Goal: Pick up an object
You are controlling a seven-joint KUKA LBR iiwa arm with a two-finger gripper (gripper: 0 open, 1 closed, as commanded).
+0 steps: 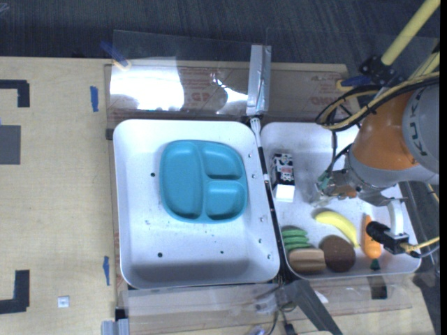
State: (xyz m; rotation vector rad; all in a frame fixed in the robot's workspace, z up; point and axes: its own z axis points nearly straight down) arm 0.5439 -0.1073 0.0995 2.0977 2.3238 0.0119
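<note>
The right bin (307, 137) holds several toy foods along its near side. These are a yellow banana (336, 223), a green ridged piece (295, 238), a tan block (307, 259), a brown round piece (339, 252) and an orange carrot (372, 241). Against the bin's left wall stands a small black-and-white box (283, 167), with a white cube (284, 192) just in front of it. My gripper (330, 186) hangs under the orange-banded wrist (380, 144), low over the middle of the right bin, just behind the banana. Nothing is visibly held in it.
A blue divided plate (204, 180) lies in the left bin (133, 208). A clear panel and a metal post (258, 79) stand behind the bins. Cables and a yellow rod (412, 26) hang at the upper right near the arm.
</note>
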